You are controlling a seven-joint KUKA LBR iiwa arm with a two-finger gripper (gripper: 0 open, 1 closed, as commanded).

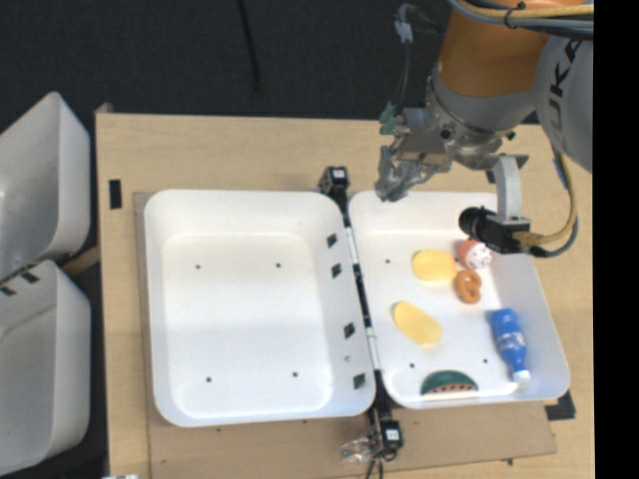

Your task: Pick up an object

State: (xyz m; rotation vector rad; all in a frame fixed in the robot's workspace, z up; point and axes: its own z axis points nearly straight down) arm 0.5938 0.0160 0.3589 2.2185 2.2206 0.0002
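Camera view: looks down at a slant on two shallow white bins side by side on a wooden bench.
Arm: grey with an orange band, reaching in from the right; the gripper (396, 183) hangs over the far left corner of the right bin (399, 230), close to the divider between the bins.
Jaws: nothing is seen between the fingers; whether they stand wide or narrow I cannot tell.
Left bin (160, 267): smooth white plastic with rounded corners.
Task's things: all lie in the right bin, toward its right half and near edge.
Yellow pieces: one rounded yellow piece (434, 265) near the bin's middle, a second oval yellow piece (416, 323) nearer the front; both look smooth, light and low, probably best pinched across the narrow width.
Small ring (467, 286): orange-brown, doughnut-like, just beside the first yellow piece; likely light, and may roll away.
Round item (478, 254): red and white, at the right side.
Blue bottle (510, 342): lying flat near the right edge; rigid, probably slippery, so grip across the body.
Watermelon slice (449, 384): green and red, at the near edge.
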